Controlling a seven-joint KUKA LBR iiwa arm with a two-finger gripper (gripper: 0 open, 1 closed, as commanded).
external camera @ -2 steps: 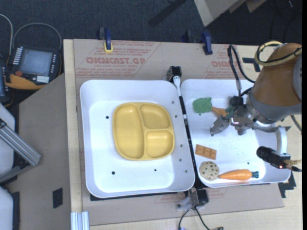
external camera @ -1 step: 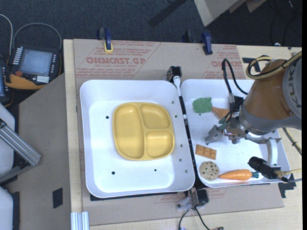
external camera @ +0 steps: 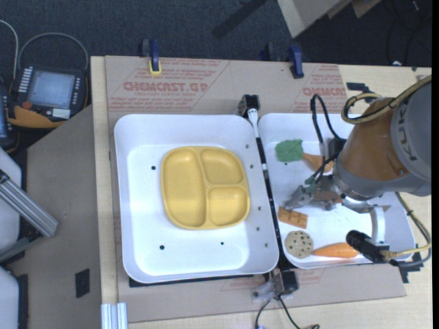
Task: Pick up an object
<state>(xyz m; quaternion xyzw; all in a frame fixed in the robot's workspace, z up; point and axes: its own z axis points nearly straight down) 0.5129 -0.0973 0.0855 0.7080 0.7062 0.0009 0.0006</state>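
Note:
The right bin (external camera: 274,130) holds several small food toys. A green leafy piece (external camera: 289,149) lies at the back, with an orange piece (external camera: 312,161) just right of it, partly hidden by the arm. At the front lie a brown waffle cracker (external camera: 293,218), a round speckled cookie (external camera: 298,242) and an orange carrot (external camera: 334,251). My gripper (external camera: 303,197) is low over the middle of this bin, just above the cracker and left of the arm's wrist. Nothing is visibly held.
The left bin (external camera: 137,184) holds a yellow divided plate (external camera: 204,187). The arm's grey and orange body (external camera: 374,156) covers the right bin's right side. A black cable fitting (external camera: 363,244) sits by the carrot's tip. A black divider rail (external camera: 264,177) runs between the bins.

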